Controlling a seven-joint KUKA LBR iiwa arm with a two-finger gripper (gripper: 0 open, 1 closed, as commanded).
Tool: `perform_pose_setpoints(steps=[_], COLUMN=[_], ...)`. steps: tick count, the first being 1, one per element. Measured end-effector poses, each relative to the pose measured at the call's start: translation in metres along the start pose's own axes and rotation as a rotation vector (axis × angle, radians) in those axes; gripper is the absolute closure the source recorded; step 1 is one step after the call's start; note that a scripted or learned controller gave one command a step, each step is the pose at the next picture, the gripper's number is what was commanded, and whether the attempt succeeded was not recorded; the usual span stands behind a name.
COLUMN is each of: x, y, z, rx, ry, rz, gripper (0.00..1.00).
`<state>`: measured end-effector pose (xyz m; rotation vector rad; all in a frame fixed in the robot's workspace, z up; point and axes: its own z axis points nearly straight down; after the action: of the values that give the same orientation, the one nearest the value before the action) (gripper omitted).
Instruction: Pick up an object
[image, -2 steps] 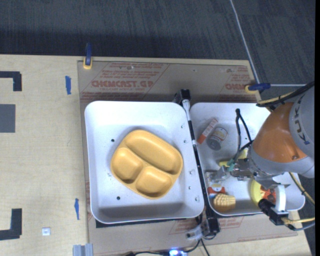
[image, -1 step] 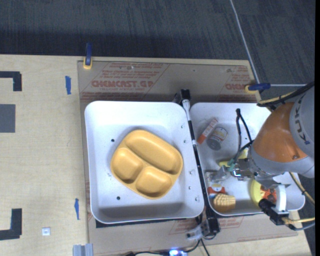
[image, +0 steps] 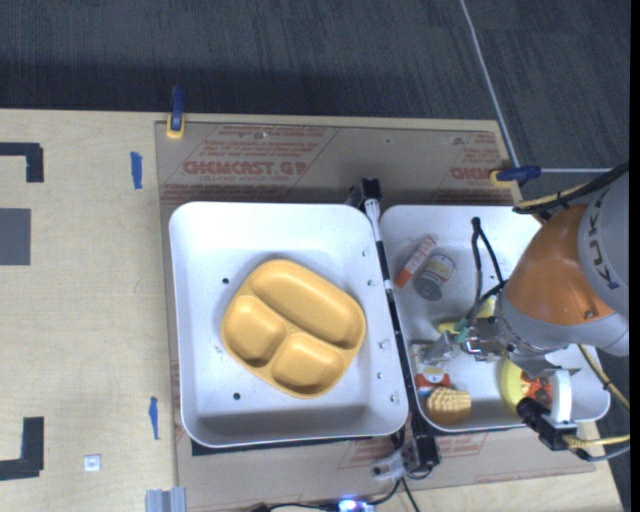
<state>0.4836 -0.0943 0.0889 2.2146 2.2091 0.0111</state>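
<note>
Gripper (image: 443, 350): low in R bin (image: 450, 220), near front-left; open/closed, can't tell from my feed.
Corn toy (image: 448, 404): yellow, knobbly, lying just beside gripper, by front wall.

From where I stand, the arm (image: 600, 335) is a stout, rounded thing with a smooth casing and no sharp corners. A broad orange band (image: 555, 265) wraps it above the wrist, glossy, with a soft shine along its upper curve. On the pale grey shell beside the band, black block letters (image: 608, 255) read "KU" and then run out of sight. Below the band the casing turns a duller, darker grey. A thin black cable (image: 482, 255) loops off the wrist's side. The jaws are bare silvery metal, with small fittings too fine to make out.
</note>
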Motion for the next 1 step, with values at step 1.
perform_pose_setpoints(steps=[1], x=[-0.0029], y=[-0.0001], z=[0.0001], rx=[0.001], ry=[0.003], rz=[-0.003], gripper=[0.0])
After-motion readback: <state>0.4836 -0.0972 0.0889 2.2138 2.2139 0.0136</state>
